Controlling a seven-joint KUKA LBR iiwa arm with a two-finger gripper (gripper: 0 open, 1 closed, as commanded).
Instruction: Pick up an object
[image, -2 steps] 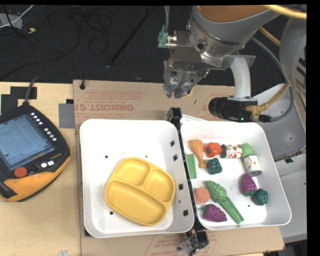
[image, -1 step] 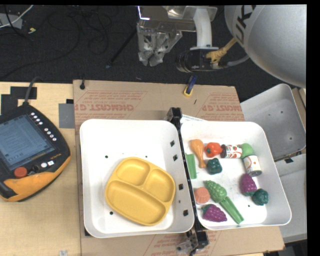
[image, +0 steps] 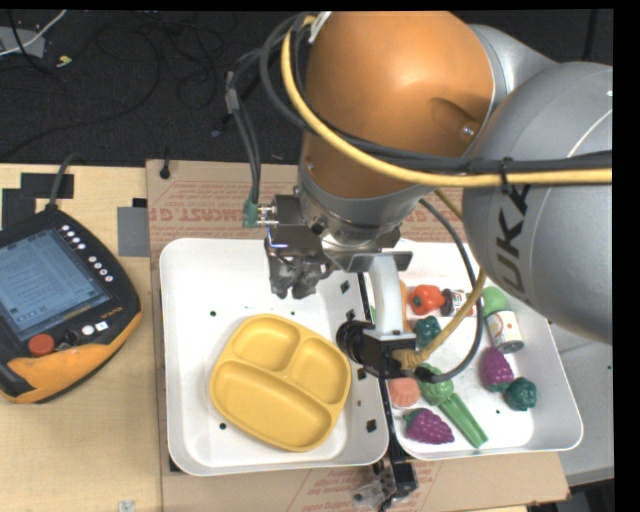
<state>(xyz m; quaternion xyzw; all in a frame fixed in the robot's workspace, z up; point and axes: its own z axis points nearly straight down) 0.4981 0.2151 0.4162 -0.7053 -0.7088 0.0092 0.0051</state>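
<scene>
My gripper (image: 296, 278) hangs below the orange-banded wrist, over the back of the left bin (image: 190, 300), just behind a yellow divided plate (image: 281, 381). I see nothing held in it. The right bin (image: 560, 410) holds small toys: a red-orange pepper (image: 428, 297), a teal piece (image: 428, 327), a small white bottle (image: 504, 327), purple grapes (image: 429, 427), a green vegetable (image: 456, 406), a purple fruit (image: 495, 367), a teal lump (image: 520, 394) and a salmon disc (image: 404, 392). The arm hides the back of both bins.
A white bar (image: 383, 295) and a black fitting (image: 365, 347) with yellow cable sit over the divider between the bins. A teach pendant (image: 55, 300) lies on the bench at the left. The arm's grey body (image: 540, 200) fills the upper right.
</scene>
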